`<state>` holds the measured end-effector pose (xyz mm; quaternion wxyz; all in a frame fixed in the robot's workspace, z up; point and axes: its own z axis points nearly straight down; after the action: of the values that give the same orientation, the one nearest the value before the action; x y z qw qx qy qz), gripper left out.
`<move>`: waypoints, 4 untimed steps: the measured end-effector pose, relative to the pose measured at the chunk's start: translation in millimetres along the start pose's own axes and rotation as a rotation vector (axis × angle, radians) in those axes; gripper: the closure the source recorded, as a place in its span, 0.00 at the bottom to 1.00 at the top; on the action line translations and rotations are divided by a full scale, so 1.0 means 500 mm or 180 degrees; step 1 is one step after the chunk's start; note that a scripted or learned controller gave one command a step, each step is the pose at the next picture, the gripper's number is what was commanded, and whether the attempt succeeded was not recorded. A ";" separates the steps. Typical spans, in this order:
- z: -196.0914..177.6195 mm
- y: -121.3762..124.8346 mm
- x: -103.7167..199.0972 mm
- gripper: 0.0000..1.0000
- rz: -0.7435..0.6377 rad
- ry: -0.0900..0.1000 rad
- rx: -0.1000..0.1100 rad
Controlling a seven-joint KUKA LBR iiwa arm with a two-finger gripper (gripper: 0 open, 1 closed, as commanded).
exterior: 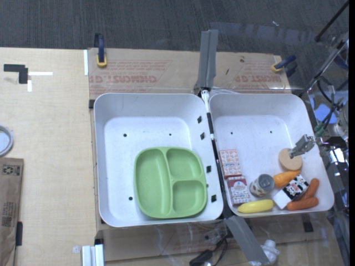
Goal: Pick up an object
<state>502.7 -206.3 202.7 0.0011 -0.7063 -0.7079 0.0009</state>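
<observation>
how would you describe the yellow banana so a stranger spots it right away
Look in the right-hand white bin, at the clutter along its near edge. The banana lies flat there, just below the small can. It is the only plain yellow item; the carrot and sausages beside it are orange-red.

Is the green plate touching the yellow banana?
Apart. The camera view shows the green plate in the left bin, the yellow banana in the right bin, walls between them.

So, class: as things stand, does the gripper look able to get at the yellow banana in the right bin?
Probably yes. The banana lies uncovered near the front wall, clear above; the gripper hangs over the tan disc in that bin.
</observation>
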 end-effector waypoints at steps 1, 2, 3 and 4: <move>0.189 -0.034 -0.023 0.00 -0.0567 -0.0001 -0.0054; 0.217 -0.006 0.020 0.00 -0.1006 -0.0015 -0.0027; 0.203 -0.008 0.021 1.00 -0.0997 -0.0004 -0.0015; 0.203 -0.008 0.021 0.00 -0.0998 -0.0004 -0.0015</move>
<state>498.3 -195.6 101.1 -0.0008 -0.5871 -0.8095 -0.0005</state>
